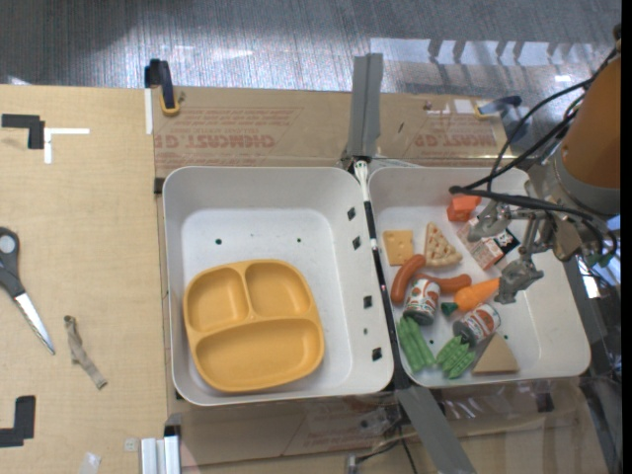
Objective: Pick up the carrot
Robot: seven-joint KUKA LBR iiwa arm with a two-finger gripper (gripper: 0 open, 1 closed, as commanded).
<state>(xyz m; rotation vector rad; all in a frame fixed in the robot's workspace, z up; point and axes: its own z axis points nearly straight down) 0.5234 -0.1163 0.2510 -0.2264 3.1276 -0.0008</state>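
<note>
The carrot (pixel 478 293) is an orange toy lying in the right bin (pixel 553 363) among other toy foods, its green end pointing left. My gripper (pixel 502 252) hangs over the bin's right half, just above and right of the carrot. Its two fingers are spread open, one finger (pixel 483 227) towards the back and the other finger (pixel 519 276) right beside the carrot's thick end. Nothing is gripped; a small white and red packet (pixel 491 251) lies beneath the gap.
The right bin also holds a cracker (pixel 398 246), a pizza slice (pixel 440 246), sausages (pixel 406 276), two cans (pixel 423 300), green pods (pixel 415 344), a toast slice (pixel 496 356) and an orange block (pixel 462 208). A yellow divided plate (pixel 254 322) sits in the left bin (pixel 257 205). Scissors (pixel 15 289) lie far left.
</note>
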